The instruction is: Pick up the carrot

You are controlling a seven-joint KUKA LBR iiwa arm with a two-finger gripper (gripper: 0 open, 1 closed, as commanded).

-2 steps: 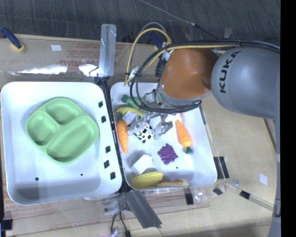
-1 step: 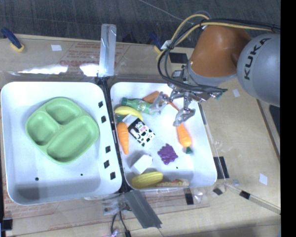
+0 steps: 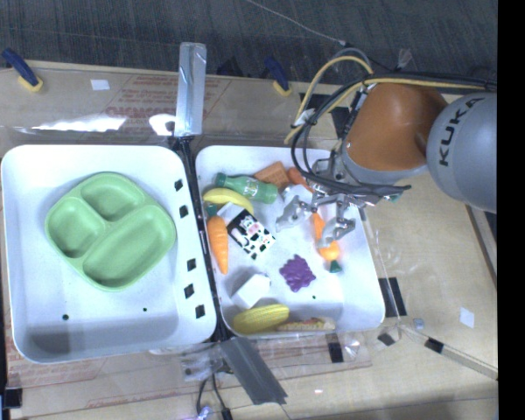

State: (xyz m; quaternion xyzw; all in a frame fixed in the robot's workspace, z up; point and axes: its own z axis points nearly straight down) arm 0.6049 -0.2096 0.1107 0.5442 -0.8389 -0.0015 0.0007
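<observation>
**Two bins side by side, most things in the right one**

On the tabletop (image 3: 437,322) the left bin (image 3: 35,322) holds a divided plate (image 3: 111,228). In the right bin (image 3: 359,287), the carrot (image 3: 218,242) lies along the left wall, with a banana (image 3: 227,199) just behind it and a bottle (image 3: 248,187) behind that. A carton (image 3: 251,234) lies right of the carrot, grapes (image 3: 297,273) further right. A block (image 3: 251,288) and a corn cob (image 3: 261,318) sit near the front wall. The claw (image 3: 325,221) hangs over the bin's right part, well apart from the carrot.

Your table (image 3: 437,313) carries two white bins side by side: left bin (image 3: 26,261), right bin (image 3: 363,274), edges touching at centre.
</observation>
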